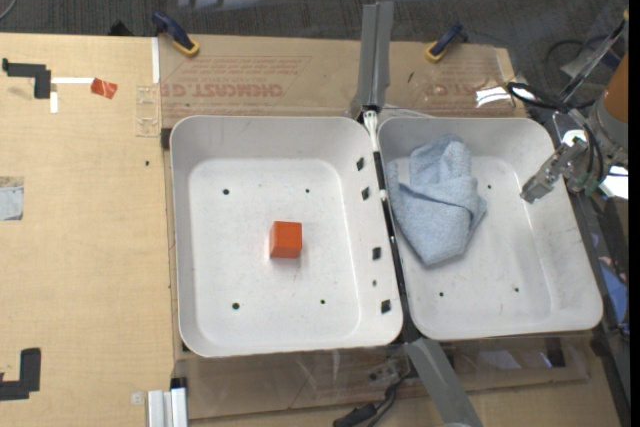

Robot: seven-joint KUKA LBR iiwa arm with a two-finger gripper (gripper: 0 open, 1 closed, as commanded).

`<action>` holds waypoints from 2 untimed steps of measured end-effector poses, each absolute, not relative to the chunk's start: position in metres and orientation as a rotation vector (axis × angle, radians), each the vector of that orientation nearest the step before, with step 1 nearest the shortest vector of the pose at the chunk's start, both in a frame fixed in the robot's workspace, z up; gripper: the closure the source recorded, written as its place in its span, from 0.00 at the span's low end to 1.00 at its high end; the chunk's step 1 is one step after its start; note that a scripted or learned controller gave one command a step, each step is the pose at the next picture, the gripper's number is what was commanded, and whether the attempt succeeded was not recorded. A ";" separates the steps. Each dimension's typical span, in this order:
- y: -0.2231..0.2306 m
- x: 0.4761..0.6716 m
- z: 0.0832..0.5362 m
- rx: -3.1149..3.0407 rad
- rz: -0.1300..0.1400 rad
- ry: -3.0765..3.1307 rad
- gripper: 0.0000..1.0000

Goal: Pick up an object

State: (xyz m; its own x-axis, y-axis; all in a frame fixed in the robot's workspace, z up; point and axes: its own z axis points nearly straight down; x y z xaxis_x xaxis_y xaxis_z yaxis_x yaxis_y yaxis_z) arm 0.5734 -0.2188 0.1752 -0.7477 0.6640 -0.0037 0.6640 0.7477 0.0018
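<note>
A small orange-red cube (286,240) sits near the middle of the left white bin (200,315). A crumpled light blue cloth (436,200) lies in the left half of the right white bin (560,295). My gripper (548,177) hangs at the right bin's right side, well to the right of the cloth and touching neither object. Nothing shows between its metal fingers.
A grey divider bar (375,55) runs between the bins at the back. Cardboard (260,80) lies behind the bins, held by two blue-and-yellow clamps. A wooden board (75,215) covers the bench to the left. Cables lie on the floor at the top.
</note>
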 end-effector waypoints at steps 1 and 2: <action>-0.222 0.547 0.168 0.823 0.001 3.030 1.00; -0.222 0.531 0.176 0.339 0.001 3.119 1.00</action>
State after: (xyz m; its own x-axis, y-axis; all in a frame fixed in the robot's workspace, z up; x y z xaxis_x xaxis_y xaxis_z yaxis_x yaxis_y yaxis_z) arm 0.5315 -0.2218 0.1759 -0.9766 0.2150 -0.0037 0.2150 0.9766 0.0009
